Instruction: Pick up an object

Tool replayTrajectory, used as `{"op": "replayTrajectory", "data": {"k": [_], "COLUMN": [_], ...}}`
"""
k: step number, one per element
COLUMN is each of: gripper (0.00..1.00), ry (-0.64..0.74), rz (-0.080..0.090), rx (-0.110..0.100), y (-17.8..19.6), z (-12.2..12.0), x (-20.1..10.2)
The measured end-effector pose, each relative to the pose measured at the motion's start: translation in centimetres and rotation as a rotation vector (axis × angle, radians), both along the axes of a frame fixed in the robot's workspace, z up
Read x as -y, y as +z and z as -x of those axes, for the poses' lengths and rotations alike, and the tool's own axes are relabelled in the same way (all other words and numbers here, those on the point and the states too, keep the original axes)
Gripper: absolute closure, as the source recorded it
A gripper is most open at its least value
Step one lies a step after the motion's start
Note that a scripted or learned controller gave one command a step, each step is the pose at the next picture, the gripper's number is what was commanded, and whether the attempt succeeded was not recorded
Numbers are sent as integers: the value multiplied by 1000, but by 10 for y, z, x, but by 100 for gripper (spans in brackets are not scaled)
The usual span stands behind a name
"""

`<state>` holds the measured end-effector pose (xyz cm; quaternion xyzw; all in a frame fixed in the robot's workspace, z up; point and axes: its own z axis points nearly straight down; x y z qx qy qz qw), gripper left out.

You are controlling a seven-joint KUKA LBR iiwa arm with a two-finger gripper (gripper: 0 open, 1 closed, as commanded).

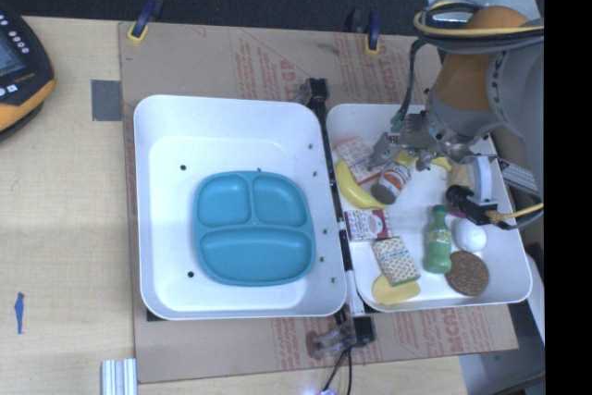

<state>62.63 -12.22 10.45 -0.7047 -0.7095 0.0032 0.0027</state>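
Note:
My gripper (pixel 396 154) hangs low over the back left part of the right bin (pixel 514 278). Just below it lies a small dark can (pixel 389 187) on its side. A yellow banana (pixel 353 191) curves along the bin's left wall beside the can. A red and white packet (pixel 354 152) sits left of the gripper. Nothing shows as held. The arm's grey wrist and orange band (pixel 462 83) cover the bin's back right corner.
Further front in the right bin lie a green bottle (pixel 437 240), a white egg (pixel 473 238), a brown disc (pixel 468 273), a patterned box (pixel 396 260), a small packet (pixel 366 223) and a yellow piece (pixel 393 292). The left bin (pixel 155 199) holds a blue divided plate (pixel 253 228).

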Motion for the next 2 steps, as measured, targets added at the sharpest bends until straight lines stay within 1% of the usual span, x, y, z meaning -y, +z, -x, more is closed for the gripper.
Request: {"op": "replayTrajectory", "data": {"k": [1, 2], "gripper": [0, 100], "ry": [-6, -2], "rz": [4, 0], "rx": [19, 19], "y": [-8, 5], "z": [36, 33], "x": [-24, -25]}}
